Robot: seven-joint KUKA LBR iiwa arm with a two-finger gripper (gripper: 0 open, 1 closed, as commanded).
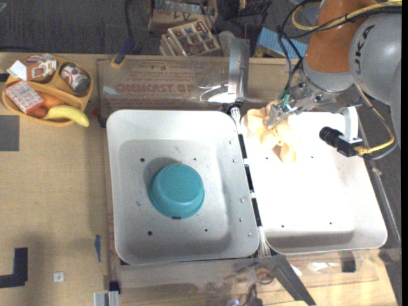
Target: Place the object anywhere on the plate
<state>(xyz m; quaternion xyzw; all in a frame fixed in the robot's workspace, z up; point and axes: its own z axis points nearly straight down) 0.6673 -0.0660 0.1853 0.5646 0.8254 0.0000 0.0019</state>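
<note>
Gripper (278,115) sat over the pale crumpled object (271,132) in the right bin's (331,234) far-left corner; couldn't tell finger state (overexposed). Risk: wall-hugging object slips the pinch, never reaching teal plate (177,190) in left bin (127,234).

The grey, smooth-cased robot arm (382,50) has rounded, glossy shells that catch the light; dark capital letters, cut off by the curve, run down its casing near the upper right; above the wrist sits a broad, domed orange band (338,27), shiny like the grey parts; a yellow cable (306,11) loops over the orange section, and thinner dark cables trail beside it; below the band a pale metallic wrist piece narrows toward the small two-finger gripper (278,113), a cluster of silvery and dark parts with a speck of green; its details are too small to make out.
</note>
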